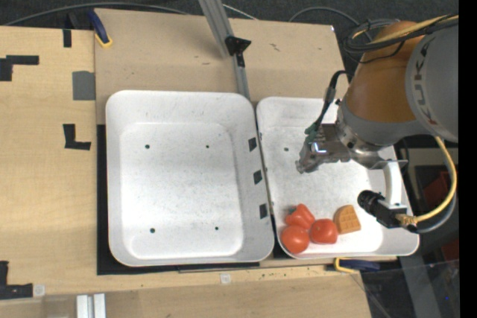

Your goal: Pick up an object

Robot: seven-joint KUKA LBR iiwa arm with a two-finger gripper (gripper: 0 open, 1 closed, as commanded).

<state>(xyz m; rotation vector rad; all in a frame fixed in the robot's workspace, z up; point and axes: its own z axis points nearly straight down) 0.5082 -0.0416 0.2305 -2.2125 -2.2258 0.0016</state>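
- Camera view looks down on the bench (186, 41), w/ two white bins side by side; the big grey-and-orange arm (395, 93) comes in from the right and hangs over the right bin (287, 123).
- Left bin (179, 175) has just speckled floor, so the step in hand, as I read it, is going for sth in the right bin.
- All the pickable stuff sits bunched in the right bin's near corner: three red tomato-like pieces (305, 229) touching each other, and a tan cracker-like block (346, 219) just beside them on the arm side.
- Gripper (308, 160) hovers mid-bin, above bare floor; nothing between its fingers. Whether it's spread or pinched I can't tell from this angle, too dark and small.
- Rel. to the gripper, the cluster lies toward the near edge of the bin, close but clearly apart, not under the tips.
- To do it well, imo: shift toward the near corner first, then drop straight down, not at a slant.
- Pick one piece, not the pile. The tan block looks the safest bet: flat sides, sits at the cluster's edge w/ room on one side.
- Red ones look round and smooth, prob. roll or squirt out if pinched off-centre.
- Watch the bin wall and the black fitting (376, 206) near the corner; tight spot.
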